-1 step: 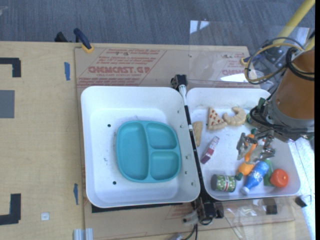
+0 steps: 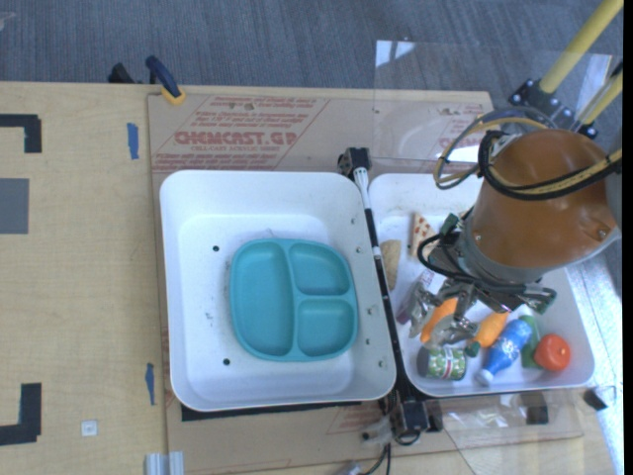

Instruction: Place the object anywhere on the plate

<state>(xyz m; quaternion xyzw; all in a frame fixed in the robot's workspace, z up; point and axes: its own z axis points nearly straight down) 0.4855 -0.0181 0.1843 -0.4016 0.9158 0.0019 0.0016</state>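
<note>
Not started: gripper down among toys in right bin, finger state impossible to tell, teal plate in left bin bare.

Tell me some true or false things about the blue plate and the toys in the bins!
1. The blue plate lies in the left bin. True.
2. A toy is already on the plate. False: its three sections hold nothing; the toys lie in the right bin.
3. The plate is split into three sections. True.
4. The robot arm hangs over the left bin. False: it is above the right bin, over the toys.
5. A red tomato lies near the right bin's lower right corner. True.
6. The blue bottle sits beside the plate. False: it lies in the right bin, next to the tomato.
</note>
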